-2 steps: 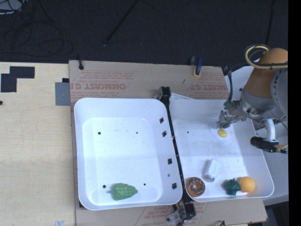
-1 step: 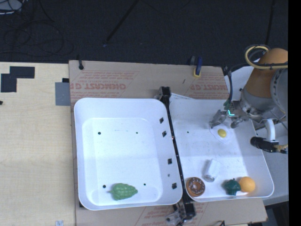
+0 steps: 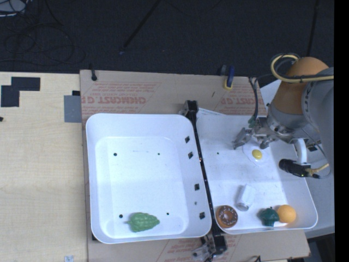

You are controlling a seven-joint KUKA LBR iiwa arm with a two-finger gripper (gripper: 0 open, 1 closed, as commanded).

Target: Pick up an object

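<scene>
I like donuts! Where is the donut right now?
The donut lies in the right bin, at its near left corner beside the divider between the bins, with the small white cylinder just up and right of it.

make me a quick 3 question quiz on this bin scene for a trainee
1. True or false: the green lumpy object lies in the left bin.
2. Which object lies nearest the claw? A) small yellow object B) brown donut C) orange ball
3. Fill in: the dark teal object touches the ______ ball in the right bin.

Key: 1 true; 2 A; 3 orange
</scene>
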